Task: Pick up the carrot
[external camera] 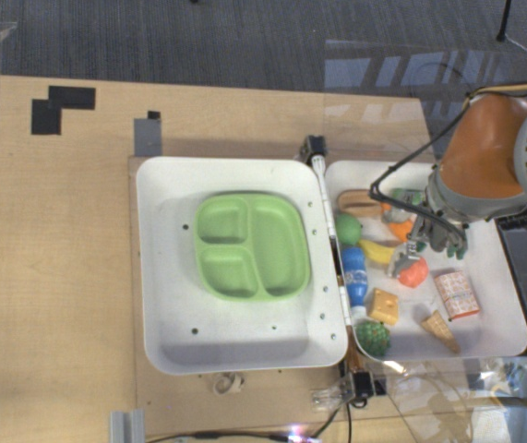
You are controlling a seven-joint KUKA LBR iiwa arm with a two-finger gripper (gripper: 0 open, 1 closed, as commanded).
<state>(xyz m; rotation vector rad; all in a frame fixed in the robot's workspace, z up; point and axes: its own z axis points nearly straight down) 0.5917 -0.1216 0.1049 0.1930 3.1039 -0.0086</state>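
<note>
The carrot [399, 225] lies in the right bin [508, 326], towards its back. It is orange, with a green top pointing to the far side, and the arm partly covers it. My gripper [422, 245] hangs low over the bin, right beside the carrot's near end and just above a red-orange fruit [412, 273]. The wrist and its orange band [485, 155] hide how the gripper meets the carrot.
The right bin also holds a hot dog bun [359, 201], a green lime [347, 228], a banana [377, 250], a blue bottle [353, 275], a cheese cube [383, 307], broccoli [372, 338], an ice cream cone [438, 329] and a red-white can [455, 295]. A green divided plate [249, 247] sits in the left bin [166, 340].
</note>
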